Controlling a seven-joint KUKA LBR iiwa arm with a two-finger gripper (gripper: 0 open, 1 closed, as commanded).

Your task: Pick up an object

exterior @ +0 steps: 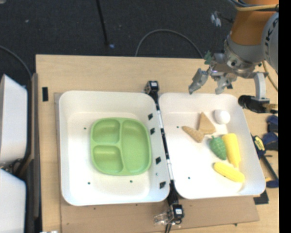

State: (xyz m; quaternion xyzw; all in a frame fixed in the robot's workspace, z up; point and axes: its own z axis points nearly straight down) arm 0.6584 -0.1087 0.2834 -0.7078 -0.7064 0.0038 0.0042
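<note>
My gripper [211,85] hangs above the far edge of the right bin [184,106], open, with nothing between its fingers. Below it in that bin lie several small items. A tan wedge [205,123] rests beside a white egg [221,116]. A tan cone-like piece [193,133] lies left of the wedge. A green leafy piece [218,147] touches an upright yellow corn cob [232,149]. A yellow banana-like piece [228,172] sits nearest the front. All items are apart from the gripper.
The left bin [72,115] holds a green divided plate [121,145]. A black clip divider [161,140] runs between the bins. Tools and cables lie off the bench's right side [269,140]. A white box [9,125] stands at the left.
</note>
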